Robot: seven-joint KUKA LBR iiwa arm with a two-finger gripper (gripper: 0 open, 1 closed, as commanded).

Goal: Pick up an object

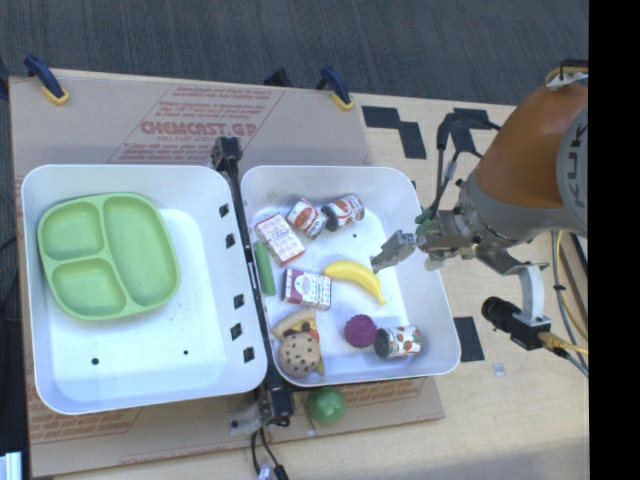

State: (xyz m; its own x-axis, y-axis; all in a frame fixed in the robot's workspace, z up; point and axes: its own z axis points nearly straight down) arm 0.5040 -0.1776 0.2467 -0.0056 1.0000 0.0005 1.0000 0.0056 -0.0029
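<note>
Over the right bin [428, 340], near its right wall, you see the gripper [392, 253]; whether its fingers stand wide or narrow you cannot tell, since they blur together. Just beside the tip lies the banana [356, 275], yellow and curved, touching no other item. Bare white floor lies between the banana and the right wall.

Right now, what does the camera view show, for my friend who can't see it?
The robot's hand hovers over the right bin, just above a banana among small toy foods. A green divided plate sits in the left bin.
</note>
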